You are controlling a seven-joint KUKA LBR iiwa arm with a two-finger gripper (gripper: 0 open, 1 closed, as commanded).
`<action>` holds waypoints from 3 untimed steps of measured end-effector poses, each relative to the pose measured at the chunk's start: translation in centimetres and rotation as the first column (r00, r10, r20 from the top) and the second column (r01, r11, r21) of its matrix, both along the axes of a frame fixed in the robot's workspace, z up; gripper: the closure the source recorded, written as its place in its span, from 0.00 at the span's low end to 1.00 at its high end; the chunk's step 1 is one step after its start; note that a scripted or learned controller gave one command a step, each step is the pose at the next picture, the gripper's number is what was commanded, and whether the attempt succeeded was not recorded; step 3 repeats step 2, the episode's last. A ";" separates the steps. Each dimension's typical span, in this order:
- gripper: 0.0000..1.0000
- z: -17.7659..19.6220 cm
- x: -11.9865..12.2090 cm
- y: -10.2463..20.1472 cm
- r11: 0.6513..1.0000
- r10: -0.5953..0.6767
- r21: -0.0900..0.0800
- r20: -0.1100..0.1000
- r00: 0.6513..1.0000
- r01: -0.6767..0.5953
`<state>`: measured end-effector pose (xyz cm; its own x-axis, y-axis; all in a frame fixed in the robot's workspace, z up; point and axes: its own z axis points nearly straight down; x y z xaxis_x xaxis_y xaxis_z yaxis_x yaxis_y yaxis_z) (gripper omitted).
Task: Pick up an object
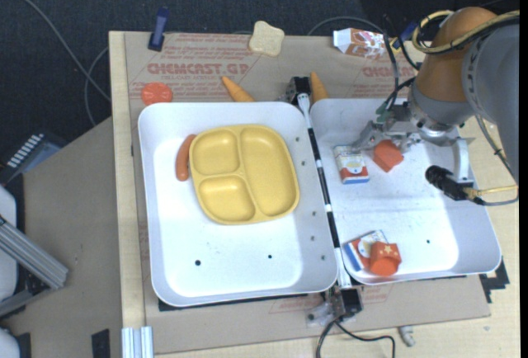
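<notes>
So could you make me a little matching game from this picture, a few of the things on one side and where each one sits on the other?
Things:
1. yellow divided plate
2. hot dog
3. slice of bread
4. small carton

Places:
A. on the brown board beyond the bins
B. in the right bin, near its left wall
C. in the middle of the left bin
D. in the left bin, against the plate's left edge

Pairs: 1-C, 2-D, 3-A, 4-B
</notes>
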<state>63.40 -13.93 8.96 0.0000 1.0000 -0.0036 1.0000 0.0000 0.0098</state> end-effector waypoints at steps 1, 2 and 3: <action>1.00 0.9 0.0 0.0 1.000 0.001 0.000 0.002 1.000 -0.001; 1.00 9.6 -1.2 9.1 1.000 0.003 0.005 -0.007 1.000 -0.003; 1.00 9.6 -1.2 9.1 1.000 0.003 0.005 -0.007 1.000 -0.003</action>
